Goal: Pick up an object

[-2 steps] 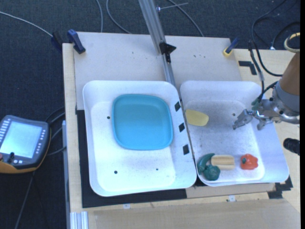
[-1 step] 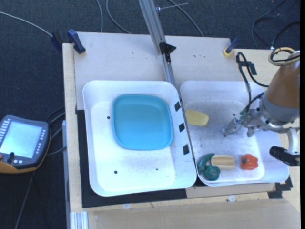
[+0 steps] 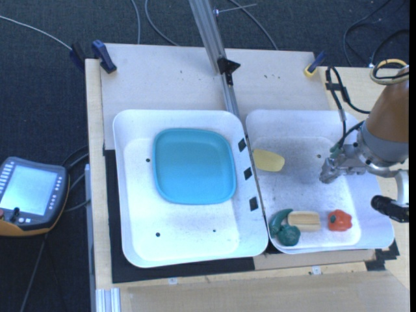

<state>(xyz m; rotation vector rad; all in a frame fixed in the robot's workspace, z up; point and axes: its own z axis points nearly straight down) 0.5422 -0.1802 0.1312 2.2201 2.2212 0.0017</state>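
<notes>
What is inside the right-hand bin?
The right bin holds a yellow piece, a green vegetable toy, a tan block and a red-orange toy. The gripper and arm cover its right side.

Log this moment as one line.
hand low in right bin, holding nothing | yellow piece left of it | blue plate in left bin

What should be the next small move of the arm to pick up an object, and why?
Probably move the tool toward the camera and lower it over the red object. The tool hangs over a bare part of the right bin with nothing under it, and the red object lies closest, near the bin's front edge, apart from the tan block.
</notes>
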